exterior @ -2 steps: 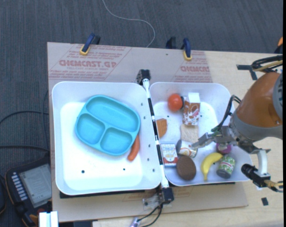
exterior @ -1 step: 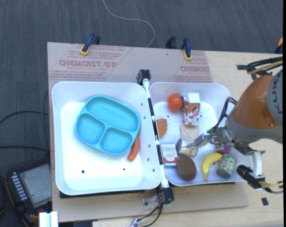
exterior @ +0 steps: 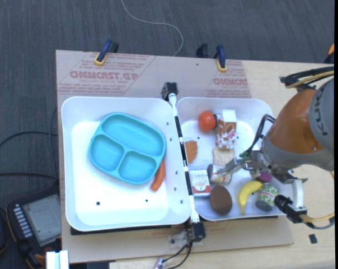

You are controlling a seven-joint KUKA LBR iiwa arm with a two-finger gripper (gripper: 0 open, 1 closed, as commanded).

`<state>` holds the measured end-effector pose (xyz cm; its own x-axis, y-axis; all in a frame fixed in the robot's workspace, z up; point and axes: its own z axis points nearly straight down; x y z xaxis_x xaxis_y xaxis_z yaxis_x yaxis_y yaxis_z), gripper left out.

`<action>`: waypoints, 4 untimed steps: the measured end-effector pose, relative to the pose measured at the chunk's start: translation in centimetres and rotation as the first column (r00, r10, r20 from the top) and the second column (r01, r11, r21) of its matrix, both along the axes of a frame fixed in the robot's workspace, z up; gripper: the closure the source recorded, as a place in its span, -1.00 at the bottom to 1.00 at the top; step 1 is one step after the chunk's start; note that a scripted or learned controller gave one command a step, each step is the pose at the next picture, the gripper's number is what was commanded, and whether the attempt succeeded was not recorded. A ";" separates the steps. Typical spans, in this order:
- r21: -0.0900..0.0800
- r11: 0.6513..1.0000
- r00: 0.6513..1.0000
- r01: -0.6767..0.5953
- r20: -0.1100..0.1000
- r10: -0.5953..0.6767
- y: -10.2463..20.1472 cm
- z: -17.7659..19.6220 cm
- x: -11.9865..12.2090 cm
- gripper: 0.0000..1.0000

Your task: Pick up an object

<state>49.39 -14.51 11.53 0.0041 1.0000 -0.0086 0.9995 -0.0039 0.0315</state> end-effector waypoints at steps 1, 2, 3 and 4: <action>0.009 1.000 1.000 -0.004 0.004 0.004 0.4 1.3 0.3 1.00; 0.008 1.000 1.000 -0.004 0.004 0.004 0.3 1.3 0.3 -1.00; 0.008 1.000 1.000 -0.003 -0.002 0.003 0.7 0.1 0.2 -1.00; 0.003 1.000 1.000 -0.001 0.000 0.001 1.0 -0.1 0.3 -1.00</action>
